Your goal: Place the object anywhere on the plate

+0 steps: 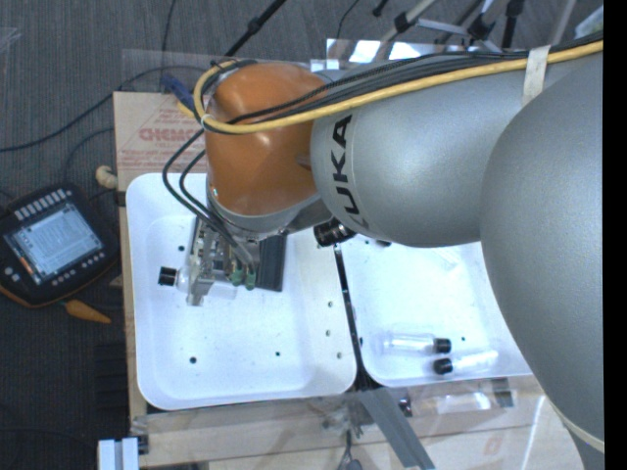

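My gripper (203, 284) hangs low over the upper left part of the left white bin (245, 370), below the orange wrist band (257, 145). The arm's wide grey body covers the upper right of the view and the back of both bins. A small black cylindrical piece (167, 277) sits just left of the gripper; whether it is a loose object or part of the gripper I cannot tell. Two clear tubes with black caps (416, 342) (465, 362) lie side by side near the front of the right white bin (392, 282).
A handheld control pendant (51, 243) lies on the floor left of the bench. A cardboard sheet (157, 135) lies behind the left bin. Cables run over the arm. A few small dark dots mark the left bin's floor (193, 361).
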